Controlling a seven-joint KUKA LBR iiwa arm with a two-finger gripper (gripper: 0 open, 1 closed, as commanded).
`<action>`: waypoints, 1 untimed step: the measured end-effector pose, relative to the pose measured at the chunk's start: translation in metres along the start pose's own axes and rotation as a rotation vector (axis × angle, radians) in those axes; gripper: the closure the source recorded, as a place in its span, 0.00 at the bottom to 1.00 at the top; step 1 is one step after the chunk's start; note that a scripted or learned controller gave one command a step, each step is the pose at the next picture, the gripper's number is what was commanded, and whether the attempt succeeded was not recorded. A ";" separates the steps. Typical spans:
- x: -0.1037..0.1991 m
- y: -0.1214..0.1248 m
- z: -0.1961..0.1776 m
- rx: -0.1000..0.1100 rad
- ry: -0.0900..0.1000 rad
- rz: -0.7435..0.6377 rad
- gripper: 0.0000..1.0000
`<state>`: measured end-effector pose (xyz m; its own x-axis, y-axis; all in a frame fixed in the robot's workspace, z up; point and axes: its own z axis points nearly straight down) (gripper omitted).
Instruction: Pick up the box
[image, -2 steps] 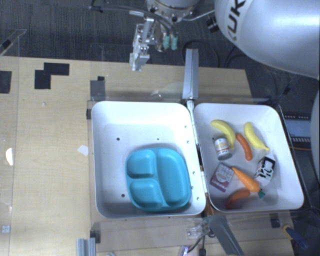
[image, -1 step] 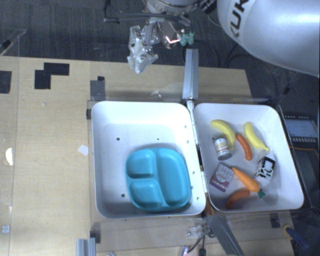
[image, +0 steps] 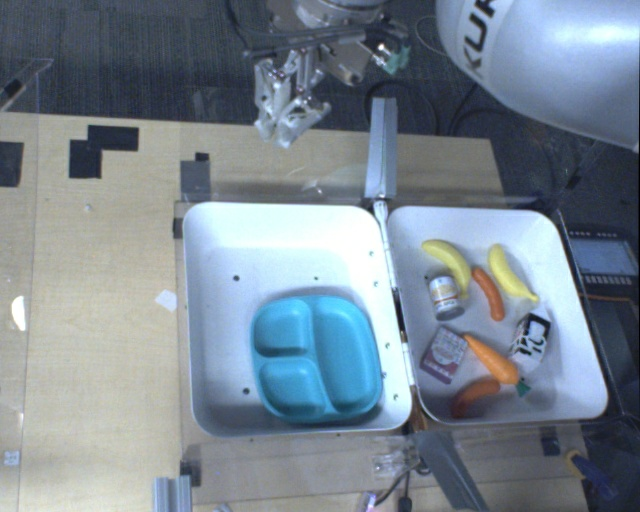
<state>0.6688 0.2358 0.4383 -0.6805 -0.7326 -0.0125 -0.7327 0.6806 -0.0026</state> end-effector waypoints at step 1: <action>0.006 -0.005 0.000 0.000 0.000 -0.236 1.00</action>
<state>0.6688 0.2279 0.4385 -0.4905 -0.8714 -0.0113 -0.8714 0.4906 -0.0055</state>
